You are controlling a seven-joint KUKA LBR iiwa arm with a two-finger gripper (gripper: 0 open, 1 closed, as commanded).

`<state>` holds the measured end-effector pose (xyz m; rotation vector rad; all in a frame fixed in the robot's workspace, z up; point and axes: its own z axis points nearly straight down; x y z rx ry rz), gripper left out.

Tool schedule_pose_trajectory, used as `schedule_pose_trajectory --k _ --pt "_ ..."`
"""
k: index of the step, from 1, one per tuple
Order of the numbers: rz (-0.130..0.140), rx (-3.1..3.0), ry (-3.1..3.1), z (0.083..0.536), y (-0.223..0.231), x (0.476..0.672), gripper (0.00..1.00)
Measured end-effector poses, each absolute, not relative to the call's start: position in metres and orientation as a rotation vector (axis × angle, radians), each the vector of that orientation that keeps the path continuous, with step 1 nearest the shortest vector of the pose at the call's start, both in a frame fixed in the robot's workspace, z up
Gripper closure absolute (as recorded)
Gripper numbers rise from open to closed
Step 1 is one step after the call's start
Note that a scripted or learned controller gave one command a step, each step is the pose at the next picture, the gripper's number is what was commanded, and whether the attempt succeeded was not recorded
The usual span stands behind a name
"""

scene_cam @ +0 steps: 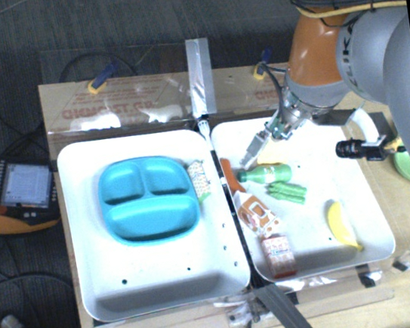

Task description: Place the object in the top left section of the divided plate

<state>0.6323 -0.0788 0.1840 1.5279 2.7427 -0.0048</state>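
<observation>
Green bottle [266,175] lies just under the gripper [248,158], whose jaws I cannot tell apart here, so this looks like the reach-and-grab step, and next comes a clean pinch, then a carry left to the blue plate [149,198].

From my screen I see smooth, glossy white plastic in both bins [94,290], a blue divided plate [149,198] with a matt plastic sheen, a glossy green bottle [266,175], and printed cardboard on the small box [278,255].
</observation>
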Motion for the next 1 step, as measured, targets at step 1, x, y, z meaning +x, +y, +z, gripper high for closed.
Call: schedule_pose_trajectory --k 1 --pt "-0.003 1.82 2.564 0.1827 0.0164 0.557 0.0"
